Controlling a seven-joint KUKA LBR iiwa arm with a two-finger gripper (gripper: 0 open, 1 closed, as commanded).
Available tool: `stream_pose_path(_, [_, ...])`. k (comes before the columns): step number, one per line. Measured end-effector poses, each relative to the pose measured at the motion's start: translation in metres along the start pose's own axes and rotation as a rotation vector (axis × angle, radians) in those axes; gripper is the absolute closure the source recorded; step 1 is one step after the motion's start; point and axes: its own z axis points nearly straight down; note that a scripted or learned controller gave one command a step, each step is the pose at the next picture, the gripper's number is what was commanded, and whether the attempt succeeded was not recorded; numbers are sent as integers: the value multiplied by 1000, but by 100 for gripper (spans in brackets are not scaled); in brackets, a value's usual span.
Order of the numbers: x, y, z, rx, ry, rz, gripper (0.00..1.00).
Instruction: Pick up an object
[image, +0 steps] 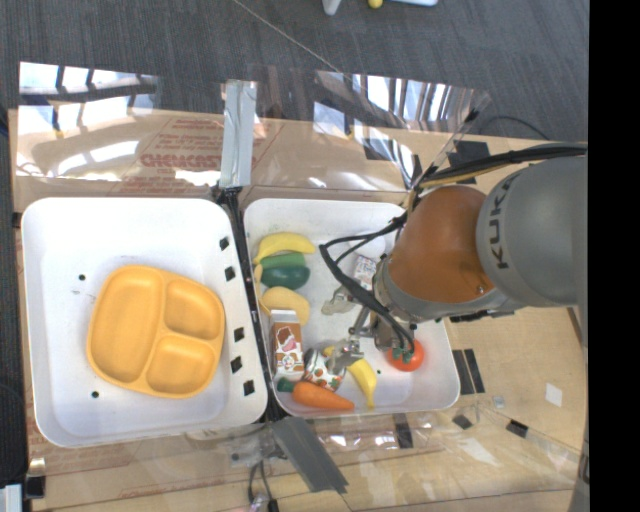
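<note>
Clearly, from the one camera above the bench, we see the grey arm with its orange band (445, 250) reaching in from the right of the frame over the right white bin (300, 212). Its two-finger gripper (352, 352) hangs low in the lower middle of that bin, and we cannot tell how it stands, since the wrist and dark cables cover most of it.

No object has been chosen for us, so any of the bin's toys would do. Just beside the gripper lie a small yellow plastic banana (363, 380), a printed little carton (320, 372) and an orange plastic carrot (320, 398); a red tomato-like toy (405, 357) sits to its right. Further up rest a yellow curved fruit (283, 243), a dark green pepper-like toy (283, 270), a pale yellow lemon-shaped piece (285, 302) and a white-and-red juice box (287, 345).

We judge crowding the main risk: closing here could catch two toys or nudge one aside. Smooth rounded plastic may also squirt out.

At the left of the frame, the left white bin (60, 225) bears a yellow sectioned tray (155, 330).
</note>
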Motion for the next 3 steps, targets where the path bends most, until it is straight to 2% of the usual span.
stream_pose_path(1, [6, -25, 1, -18, -1, 109, 0])
stream_pose_path(2, [-2, -26, 1, -12, -2, 136, 0])
stream_pose_path(3, [-2, -41, 6, -11, -6, 163, 0])
